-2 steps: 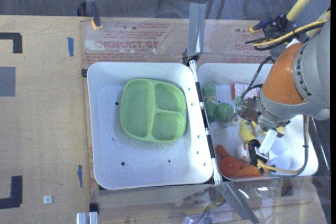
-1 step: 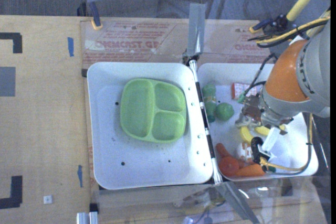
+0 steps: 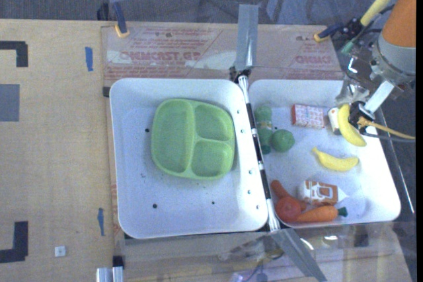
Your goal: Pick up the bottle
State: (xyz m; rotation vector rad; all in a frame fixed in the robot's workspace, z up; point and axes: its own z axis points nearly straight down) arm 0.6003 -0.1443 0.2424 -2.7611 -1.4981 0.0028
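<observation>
**Even, soft light with a hazy lower edge**

You have bright, diffuse overhead light. The white bins glare mildly, washing out their floors. Shadows stay faint and short under the objects. Toward six o'clock a pale reflective haze veils the tabletop edge. Overall focus is slightly soft, detail grainy.

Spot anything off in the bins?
Yes: the gripper sits by a banana at the right bin's right side, while the green bottle lies across the bin against the divider.
</observation>
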